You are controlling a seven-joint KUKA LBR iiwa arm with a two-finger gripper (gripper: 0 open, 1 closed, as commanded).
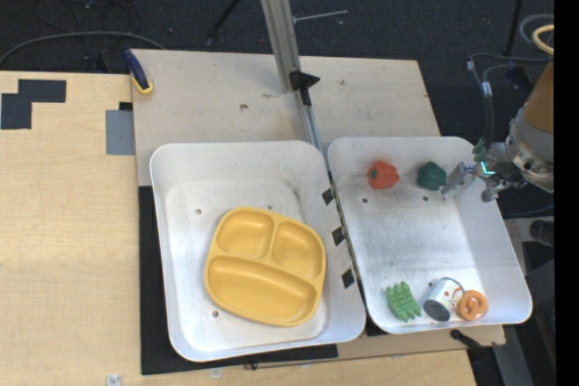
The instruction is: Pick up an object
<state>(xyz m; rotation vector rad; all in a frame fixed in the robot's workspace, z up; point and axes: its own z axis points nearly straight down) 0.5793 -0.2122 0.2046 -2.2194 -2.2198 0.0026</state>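
The right bin (pixel 425 235) holds several small objects. A red-orange pepper-like toy (pixel 383 175) and a dark green round toy (pixel 431 175) lie near its far side. A light green leafy piece (pixel 401 301), a small grey and white can (pixel 441 299) and an orange ring (pixel 471 305) lie by its near edge. My gripper (pixel 472 178) hangs at the bin's far right edge, just right of the dark green toy, with nothing visible between its fingers. I cannot make out how far apart they stand.
The left bin (pixel 181 194) carries a yellow divided plate (pixel 266 265). An upright aluminium post (pixel 279 23) rises behind the seam between the bins. Black clips (pixel 336 235) line that seam. A blue and yellow tool (pixel 137 70) lies on the bench at the back left.
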